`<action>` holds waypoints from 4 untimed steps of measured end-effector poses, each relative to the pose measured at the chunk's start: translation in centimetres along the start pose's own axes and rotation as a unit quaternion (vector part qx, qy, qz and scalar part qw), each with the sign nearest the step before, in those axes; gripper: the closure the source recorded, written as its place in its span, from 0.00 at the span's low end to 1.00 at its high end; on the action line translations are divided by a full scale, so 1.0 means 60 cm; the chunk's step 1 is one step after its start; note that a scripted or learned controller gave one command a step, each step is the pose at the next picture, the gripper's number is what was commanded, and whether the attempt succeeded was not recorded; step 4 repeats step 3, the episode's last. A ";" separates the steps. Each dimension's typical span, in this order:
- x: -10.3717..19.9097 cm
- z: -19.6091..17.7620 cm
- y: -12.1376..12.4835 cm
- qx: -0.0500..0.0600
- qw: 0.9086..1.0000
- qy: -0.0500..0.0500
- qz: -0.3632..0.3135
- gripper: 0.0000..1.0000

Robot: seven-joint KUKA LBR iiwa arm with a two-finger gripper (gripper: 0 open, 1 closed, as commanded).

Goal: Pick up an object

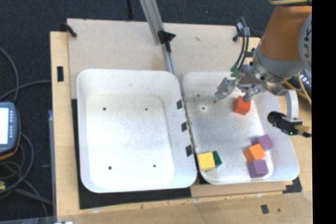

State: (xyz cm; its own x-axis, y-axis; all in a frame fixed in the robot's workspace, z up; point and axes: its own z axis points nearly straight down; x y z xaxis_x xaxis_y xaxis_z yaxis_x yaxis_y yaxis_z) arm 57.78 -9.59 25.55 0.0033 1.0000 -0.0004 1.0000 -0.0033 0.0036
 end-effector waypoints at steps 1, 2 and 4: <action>-0.138 0.074 -0.035 0.004 1.000 -0.002 0.002 0.00; -0.144 -0.181 -0.047 -0.004 1.000 -0.002 -0.003 0.00; -0.187 0.018 0.051 0.004 1.000 0.000 -0.002 0.00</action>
